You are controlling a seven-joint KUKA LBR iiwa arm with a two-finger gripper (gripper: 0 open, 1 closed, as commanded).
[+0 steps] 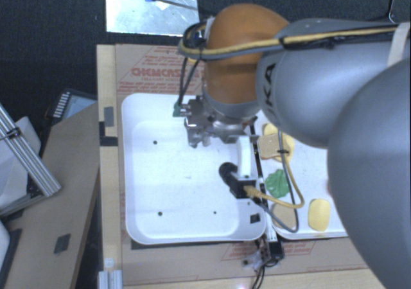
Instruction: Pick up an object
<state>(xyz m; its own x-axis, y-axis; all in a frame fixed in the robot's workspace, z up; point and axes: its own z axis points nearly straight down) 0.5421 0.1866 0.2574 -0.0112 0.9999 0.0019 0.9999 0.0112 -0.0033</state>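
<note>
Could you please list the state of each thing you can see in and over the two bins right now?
End effector: hanging over the left bin's far side, nothing visible in it.
Left bin: flat on the bench.
Green object: lying in the right bin.
Yellow block: lying in the right bin, near its front.
Pale yellow object: in the right bin, partly hidden by the arm.

cardboard sheet (154,70): red print, reads roughly "CHEMCAS…" | arm (321,88): partial letters "KA"

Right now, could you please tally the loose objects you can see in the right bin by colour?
Yellow: 2, one by the arm, one near the front
Green: 1
Total: 3 visible; the arm hides part of the right bin.
</note>
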